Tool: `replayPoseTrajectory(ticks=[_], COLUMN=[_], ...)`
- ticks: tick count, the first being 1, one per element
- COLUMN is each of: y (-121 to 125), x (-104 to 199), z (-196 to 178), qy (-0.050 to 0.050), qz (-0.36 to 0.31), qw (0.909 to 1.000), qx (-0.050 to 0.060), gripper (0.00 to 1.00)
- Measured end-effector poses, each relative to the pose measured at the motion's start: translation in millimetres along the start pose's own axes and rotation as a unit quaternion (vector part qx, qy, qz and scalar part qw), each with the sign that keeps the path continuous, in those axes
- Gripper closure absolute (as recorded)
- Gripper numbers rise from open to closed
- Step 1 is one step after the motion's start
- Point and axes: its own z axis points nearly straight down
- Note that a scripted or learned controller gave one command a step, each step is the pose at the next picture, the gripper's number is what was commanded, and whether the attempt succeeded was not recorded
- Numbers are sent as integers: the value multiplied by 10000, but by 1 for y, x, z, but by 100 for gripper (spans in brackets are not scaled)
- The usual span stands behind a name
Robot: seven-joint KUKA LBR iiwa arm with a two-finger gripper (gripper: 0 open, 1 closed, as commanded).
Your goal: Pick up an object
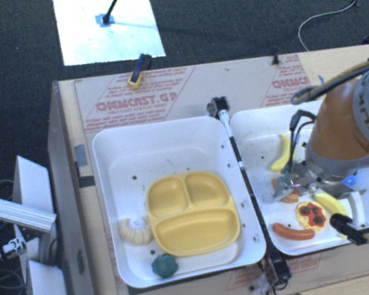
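Two white bins: left bin (118,188), right bin (255,132). In the left I count one yellow divided tray (192,213), one cream ridged piece (135,230), one dark green lump (165,265). In the right: two bananas (282,152) (331,202), one sausage (293,231), one pizza slice (311,215). Small orange bits under my wrist, too hidden to count.

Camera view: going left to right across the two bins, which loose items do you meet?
Pale ring-shaped pastry toy → dark green lumpy toy → yellow three-compartment plastic tray → orange-red sausage toy → small round pizza toy.
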Motion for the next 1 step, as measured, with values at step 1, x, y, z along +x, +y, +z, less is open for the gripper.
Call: replayPoseTrajectory(ticks=[1], y=[59], x=[48], z=[-90], qy=[-1], qz=[-9], qw=[10000], qx=[-5], gripper=[100])
